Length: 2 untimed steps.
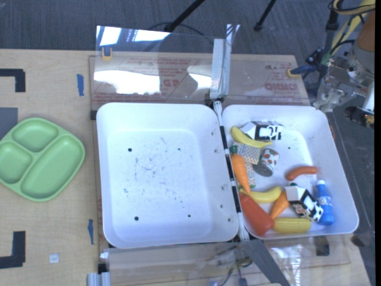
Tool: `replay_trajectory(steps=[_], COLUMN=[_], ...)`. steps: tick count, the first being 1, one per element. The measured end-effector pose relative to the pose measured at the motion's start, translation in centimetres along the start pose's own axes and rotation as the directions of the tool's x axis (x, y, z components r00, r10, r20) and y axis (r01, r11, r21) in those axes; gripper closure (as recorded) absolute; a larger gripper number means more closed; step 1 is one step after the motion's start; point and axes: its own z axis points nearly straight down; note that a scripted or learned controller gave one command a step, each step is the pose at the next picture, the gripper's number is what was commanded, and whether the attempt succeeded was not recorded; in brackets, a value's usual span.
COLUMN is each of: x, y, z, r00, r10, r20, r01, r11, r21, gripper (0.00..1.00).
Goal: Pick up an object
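Camera view: Nothing lifted yet. Parked at 2 o'clock in the frame, just off the far right corner of the right bin [339, 159], hangs the gripper [334, 89], with nothing seen in it; whether open or closed, cannot tell.

Heaped in that bin, toward its 9 o'clock wall: a banana [245, 137], a carrot [240, 170], a red pepper [257, 217], an ear of corn [290, 224]. Toward 4 o'clock, a blue bottle [322, 193], with an orange sausage [300, 171] just beside it at 11 o'clock.

Left to do, by the look of it: the whole job of reaching in, closing on one piece and raising it.

Bare floor in the bin at 1 to 2 o'clock, so open room for coming down there. Tighter at 9 o'clock, against the wall shared with the left bin [119, 124]. Far off at 9 o'clock of the frame, well apart, a green plate [12, 159].
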Motion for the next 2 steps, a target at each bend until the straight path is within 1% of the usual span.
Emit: replay_trajectory(steps=[1, 2], x=[1.3, 0.3], y=[-0.7, -0.2], z=[-0.2, 0.1], r00=[0.995, 0.982], r10=[-0.096, -0.187], r20=[0.0, -0.001], r01=[0.096, 0.187], r11=[0.995, 0.982], r21=[0.004, 0.004], gripper=[1.0, 1.0])
